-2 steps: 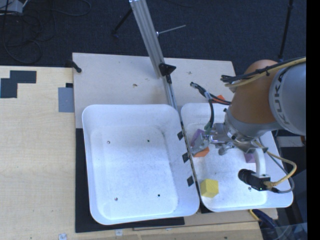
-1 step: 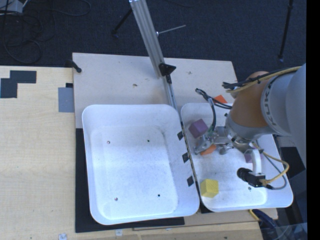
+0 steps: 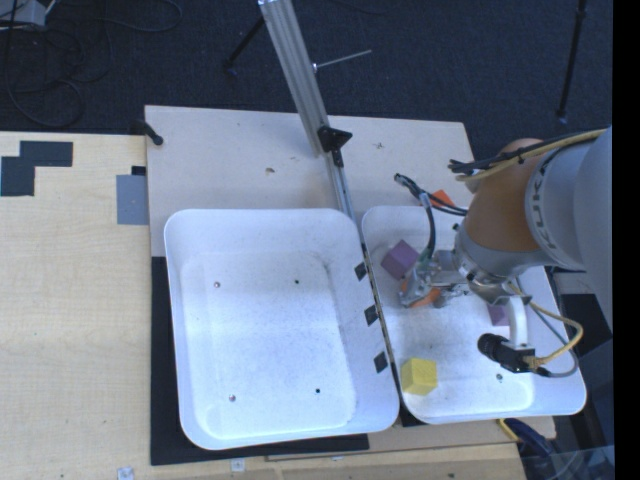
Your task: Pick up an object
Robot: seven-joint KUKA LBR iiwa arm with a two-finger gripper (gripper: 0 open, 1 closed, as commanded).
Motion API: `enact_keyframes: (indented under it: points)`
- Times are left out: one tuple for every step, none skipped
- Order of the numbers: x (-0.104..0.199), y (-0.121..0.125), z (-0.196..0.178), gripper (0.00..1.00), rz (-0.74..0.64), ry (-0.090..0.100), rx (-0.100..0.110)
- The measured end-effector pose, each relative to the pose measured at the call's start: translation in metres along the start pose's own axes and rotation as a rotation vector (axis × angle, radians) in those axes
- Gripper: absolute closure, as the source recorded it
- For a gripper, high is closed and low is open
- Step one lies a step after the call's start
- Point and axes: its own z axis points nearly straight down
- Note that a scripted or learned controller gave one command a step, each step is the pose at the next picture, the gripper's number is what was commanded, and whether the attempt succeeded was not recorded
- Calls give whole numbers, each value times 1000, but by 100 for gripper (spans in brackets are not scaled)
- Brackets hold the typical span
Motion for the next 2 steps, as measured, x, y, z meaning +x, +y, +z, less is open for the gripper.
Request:
enact_keyframes:
  points:
    - [89,12,-93,100,-13,2,-5]
    - [151,51,-146,100,-12,2,-5]
